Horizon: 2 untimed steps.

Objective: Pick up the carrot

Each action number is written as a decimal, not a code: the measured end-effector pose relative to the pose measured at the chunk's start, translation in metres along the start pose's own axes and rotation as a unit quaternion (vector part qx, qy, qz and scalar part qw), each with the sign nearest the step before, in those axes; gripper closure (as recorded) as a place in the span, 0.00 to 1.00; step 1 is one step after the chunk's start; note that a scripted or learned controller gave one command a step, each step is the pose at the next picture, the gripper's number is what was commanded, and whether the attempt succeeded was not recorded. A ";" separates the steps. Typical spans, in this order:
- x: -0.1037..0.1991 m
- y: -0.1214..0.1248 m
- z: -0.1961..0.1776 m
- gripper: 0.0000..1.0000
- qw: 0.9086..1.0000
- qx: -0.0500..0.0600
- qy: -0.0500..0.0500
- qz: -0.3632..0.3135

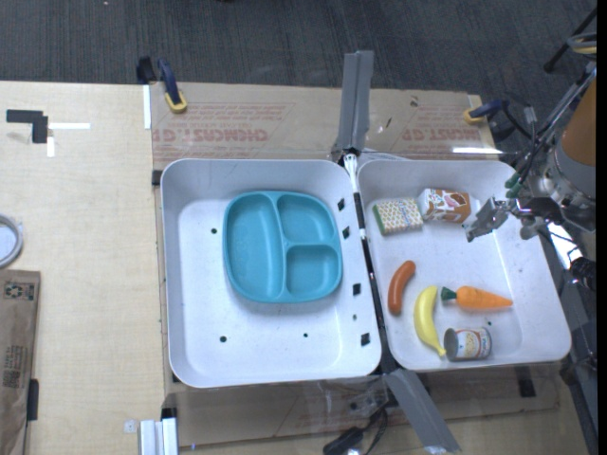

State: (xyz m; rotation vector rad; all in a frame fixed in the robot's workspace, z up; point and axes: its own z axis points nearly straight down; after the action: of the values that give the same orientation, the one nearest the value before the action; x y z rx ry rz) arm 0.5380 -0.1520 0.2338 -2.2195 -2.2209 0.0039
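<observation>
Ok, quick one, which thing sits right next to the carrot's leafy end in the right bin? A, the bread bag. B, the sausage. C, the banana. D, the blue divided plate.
C: the carrot lies with its green end against the banana, while the sausage sits further left and the tin can is just below.

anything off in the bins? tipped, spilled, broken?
Only the small can in the right bin lies on its side next to the banana. The carrot lies intact; nothing spilled or damaged.
</observation>
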 end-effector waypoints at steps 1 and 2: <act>-0.026 -0.030 0.137 0.00 1.000 -0.001 0.000 -0.022; -0.027 -0.030 0.128 1.00 1.000 -0.001 0.000 -0.020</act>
State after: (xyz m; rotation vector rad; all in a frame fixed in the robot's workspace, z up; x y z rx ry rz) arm 0.5073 -0.1788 0.1057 -2.1744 -2.2651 0.0015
